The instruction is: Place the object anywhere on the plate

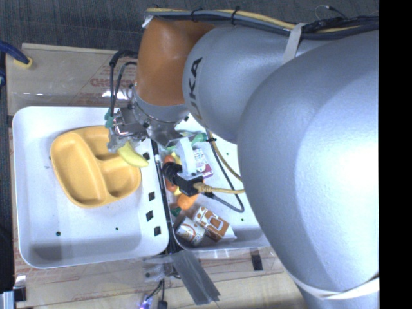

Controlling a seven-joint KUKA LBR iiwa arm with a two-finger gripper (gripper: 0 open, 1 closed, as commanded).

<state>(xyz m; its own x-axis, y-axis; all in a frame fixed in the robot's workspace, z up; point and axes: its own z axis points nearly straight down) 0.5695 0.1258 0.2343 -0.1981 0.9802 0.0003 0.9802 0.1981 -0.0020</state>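
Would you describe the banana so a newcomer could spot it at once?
Look at the left bin, which holds a yellow plate. At the plate's right rim, beside the gripper, is the banana: small, curved, brighter yellow than the plate.

My claw [121,137] hangs over the far right rim of the yellow plate [80,172], which lies in the left white bin [38,237]. A banana [134,156] sits just under the claw, resting on the plate's right edge. Right of the plate, in the other bin [222,244], lie a white packet [193,156], something orange [187,201] and a brown carton [209,224], crowded together.
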